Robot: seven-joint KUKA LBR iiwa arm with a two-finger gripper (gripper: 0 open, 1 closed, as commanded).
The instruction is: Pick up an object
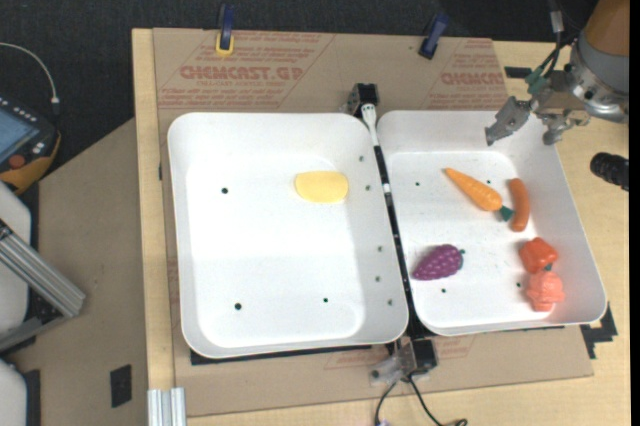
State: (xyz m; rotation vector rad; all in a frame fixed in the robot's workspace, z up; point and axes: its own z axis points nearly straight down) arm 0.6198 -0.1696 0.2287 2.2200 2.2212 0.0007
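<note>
Hovering above the far right corner of the right bin (pixel 590 259): one two-finger gripper (pixel 526 129), fingers spread apart with nothing between them. One fingertip (pixel 497 131) hangs over the bin's far edge, the other sits toward the bin's right rim. The grey arm (pixel 605 64) enters from the upper right.

Right bin, contents:
- Toy carrot (pixel 473 189), orange, lying at a slant near the middle of the far half, below and left of the gripper, apart from it.
- Toy sausage (pixel 518 204), orange-brown, lying lengthwise just right of the carrot's thick end; whether the two touch cannot be told.
- Bunch of toy grapes (pixel 439 262), purple, in the near left part, close to the divide between the bins.
- Toy pepper (pixel 537 255), red-orange, near the right wall.
- Pink toy (pixel 545 290), lumpy, exact kind unclear, just in front of the pepper and seemingly touching it, in the near right corner.

Left bin (pixel 200 314), contents:
- Yellow oval toy (pixel 321 186), flat-looking, in the far right quarter, alone and well apart from the walls.

Both bins shallow, white, side by side, resting on a brown cardboard sheet (pixel 290 64) printed with red lettering. Two blue clamps (pixel 226 29) hold the sheet's far edge.
</note>
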